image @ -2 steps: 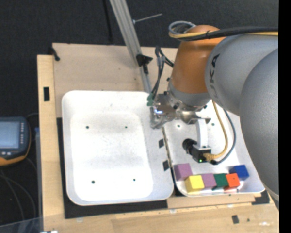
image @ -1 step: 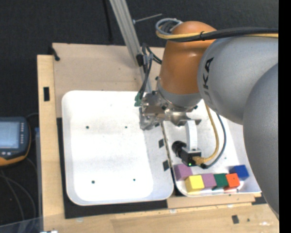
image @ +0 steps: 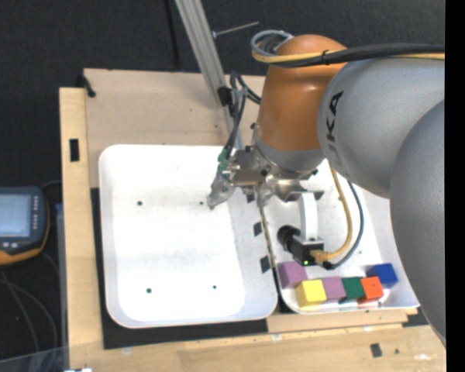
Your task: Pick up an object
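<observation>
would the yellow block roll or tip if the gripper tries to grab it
Probably neither: the yellow block looks like a flat-faced cube, so it should sit steady. It likely stays stiff between fingers. It lies close against a purple block and near the bin rim, so a push might jam or nudge its neighbours.

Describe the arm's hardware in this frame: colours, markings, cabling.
A bulky grey KUKA arm carries a rounded orange band above the wrist, with dark lettering on the grey shell. Yellow and black cables loop beside the wrist. The metal gripper looks grey.
</observation>
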Controlling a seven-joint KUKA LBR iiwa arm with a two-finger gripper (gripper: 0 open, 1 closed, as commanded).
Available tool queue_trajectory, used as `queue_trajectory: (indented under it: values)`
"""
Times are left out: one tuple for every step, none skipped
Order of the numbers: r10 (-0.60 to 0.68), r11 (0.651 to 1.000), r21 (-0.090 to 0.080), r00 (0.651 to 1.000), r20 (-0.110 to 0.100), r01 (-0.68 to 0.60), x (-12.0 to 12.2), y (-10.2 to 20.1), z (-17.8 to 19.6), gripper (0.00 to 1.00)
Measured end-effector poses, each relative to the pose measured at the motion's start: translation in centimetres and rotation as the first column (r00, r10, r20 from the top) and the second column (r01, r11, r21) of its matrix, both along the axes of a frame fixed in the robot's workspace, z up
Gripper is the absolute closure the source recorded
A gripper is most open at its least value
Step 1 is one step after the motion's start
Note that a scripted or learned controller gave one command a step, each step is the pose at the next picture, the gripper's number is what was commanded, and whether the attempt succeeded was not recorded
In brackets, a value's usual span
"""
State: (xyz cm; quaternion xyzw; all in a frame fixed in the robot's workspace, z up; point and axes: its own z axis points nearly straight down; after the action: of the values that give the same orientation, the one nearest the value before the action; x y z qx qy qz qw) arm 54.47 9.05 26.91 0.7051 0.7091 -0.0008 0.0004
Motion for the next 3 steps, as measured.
queue_trajectory:
  values:
    - [-0.011,1.000,0.000,1.000,-0.001,0.011,-4.7,-5.0,-0.6,0.00]
    - [-0.003,1.000,0.002,1.000,0.010,0.003,-5.0,-6.0,6.6,0.00]
    - [0.000,1.000,0.000,1.000,0.002,0.000,-5.1,-6.0,6.2,0.00]
